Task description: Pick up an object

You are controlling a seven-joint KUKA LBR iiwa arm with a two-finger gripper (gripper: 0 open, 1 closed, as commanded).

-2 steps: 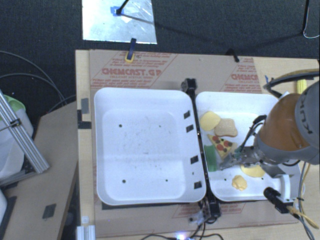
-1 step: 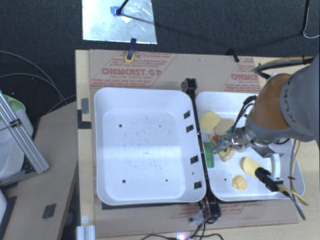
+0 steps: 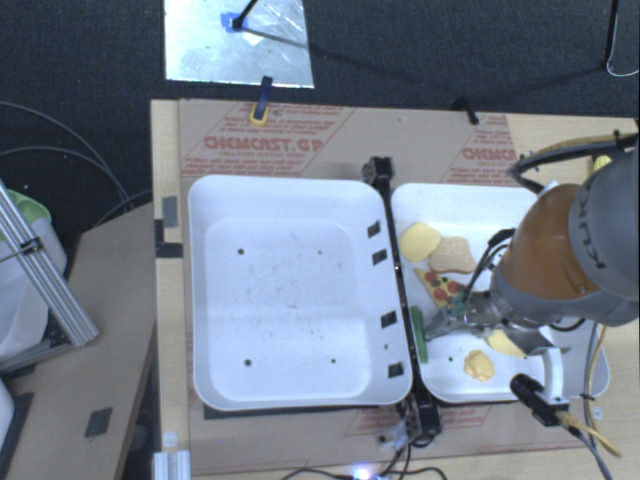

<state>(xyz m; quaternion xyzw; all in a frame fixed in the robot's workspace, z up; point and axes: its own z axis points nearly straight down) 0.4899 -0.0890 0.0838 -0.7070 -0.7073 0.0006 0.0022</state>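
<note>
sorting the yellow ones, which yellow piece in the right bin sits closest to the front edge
The small yellow lumpy piece lies nearest the right white bin's front rim; the larger pale yellow rounded piece lies toward the back.

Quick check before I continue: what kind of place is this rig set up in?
Most likely a robotics lab test cell: two white bins on a cardboard-covered bench, dark carpet underneath, an aluminium frame beside it, and toy food items for grasp trials.

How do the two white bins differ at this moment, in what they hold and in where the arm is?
The left bin shows a bare white floor with small dark specks, while the right bin holds several small yellow, tan and green items. The arm reaches over the right bin and covers part of it; the left bin lies fully open to view. Both are shallow, white, with rounded corners, and sit side by side.
</note>
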